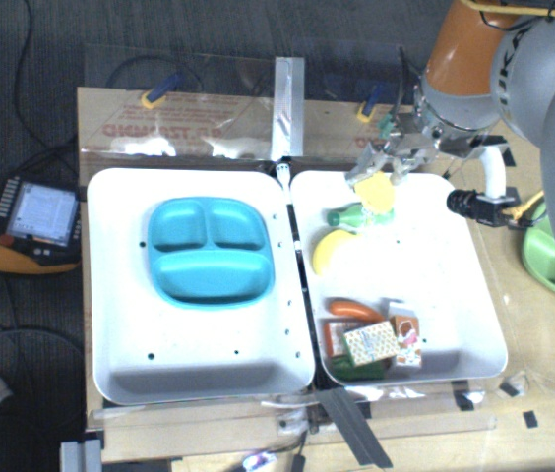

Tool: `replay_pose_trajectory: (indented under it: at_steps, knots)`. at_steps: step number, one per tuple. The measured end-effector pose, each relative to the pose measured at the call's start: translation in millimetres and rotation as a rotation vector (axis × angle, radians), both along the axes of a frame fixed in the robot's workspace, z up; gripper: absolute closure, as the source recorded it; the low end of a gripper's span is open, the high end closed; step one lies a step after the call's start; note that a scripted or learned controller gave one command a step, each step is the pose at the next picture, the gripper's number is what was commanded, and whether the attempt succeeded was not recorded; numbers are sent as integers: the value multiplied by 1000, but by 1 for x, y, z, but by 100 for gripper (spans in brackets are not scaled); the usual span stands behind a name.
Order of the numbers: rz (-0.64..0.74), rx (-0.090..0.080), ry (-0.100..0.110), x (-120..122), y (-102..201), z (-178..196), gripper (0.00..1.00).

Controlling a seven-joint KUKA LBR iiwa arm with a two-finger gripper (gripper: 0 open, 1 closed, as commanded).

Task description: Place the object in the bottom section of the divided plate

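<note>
A light blue divided plate (pixel 209 249) lies in the left bin (pixel 120 342); two small sections sit at its far side and one wide section (pixel 209 275) at its near side. My gripper (pixel 383 168) hangs over the far part of the right bin (pixel 455 293). A small yellow block (pixel 378 195) sits between its fingers and sticks out below them. Just under it lie a green toy (pixel 344 217) and a round yellow fruit (pixel 327 252).
Near the right bin's front lie an orange sausage-like toy (pixel 354 310), a patterned packet (pixel 371 342), a small carton (pixel 405 340) and a dark green item (pixel 356 367). A metal divider (pixel 287 106) stands behind the bins. A green object (pixel 548 249) sits at the far right.
</note>
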State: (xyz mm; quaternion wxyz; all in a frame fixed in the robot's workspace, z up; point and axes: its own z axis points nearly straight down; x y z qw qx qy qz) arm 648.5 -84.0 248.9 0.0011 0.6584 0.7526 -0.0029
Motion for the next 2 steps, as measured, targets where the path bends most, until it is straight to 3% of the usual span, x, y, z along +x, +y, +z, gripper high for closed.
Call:
replay_pose_trajectory:
  at_steps: [1, 2]
  knots:
    - [-2, 1, 0, 20, 50, -6, 100]
    - [77, 4, 2, 19, 123, -35, 100]
